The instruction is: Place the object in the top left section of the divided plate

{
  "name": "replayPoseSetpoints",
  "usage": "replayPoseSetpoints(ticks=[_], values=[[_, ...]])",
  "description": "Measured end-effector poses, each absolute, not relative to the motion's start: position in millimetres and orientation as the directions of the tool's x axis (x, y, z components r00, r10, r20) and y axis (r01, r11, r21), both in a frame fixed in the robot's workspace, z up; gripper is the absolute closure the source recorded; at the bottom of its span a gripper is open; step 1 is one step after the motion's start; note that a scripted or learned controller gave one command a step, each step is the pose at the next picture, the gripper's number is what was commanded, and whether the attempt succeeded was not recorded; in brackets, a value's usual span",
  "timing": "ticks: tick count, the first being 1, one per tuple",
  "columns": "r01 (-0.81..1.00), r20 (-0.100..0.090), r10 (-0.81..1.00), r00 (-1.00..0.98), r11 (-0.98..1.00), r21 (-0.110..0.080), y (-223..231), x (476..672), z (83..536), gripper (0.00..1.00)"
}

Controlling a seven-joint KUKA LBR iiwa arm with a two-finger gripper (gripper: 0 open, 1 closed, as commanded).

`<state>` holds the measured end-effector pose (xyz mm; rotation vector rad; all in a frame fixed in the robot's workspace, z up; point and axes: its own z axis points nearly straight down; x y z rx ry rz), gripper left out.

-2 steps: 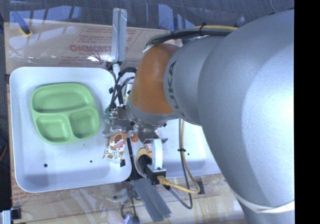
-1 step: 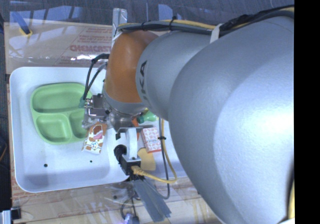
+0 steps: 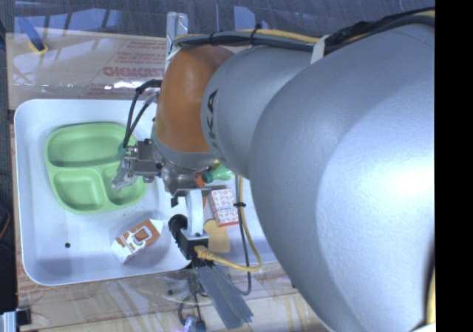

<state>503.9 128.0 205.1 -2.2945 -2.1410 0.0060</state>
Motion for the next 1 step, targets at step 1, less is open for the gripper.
replayPoseSetpoints(ticks=[1], values=[[0.894,-0.002,0.894,0.448,-0.448,-0.004,194.2,518.9,283.1,0.0]])
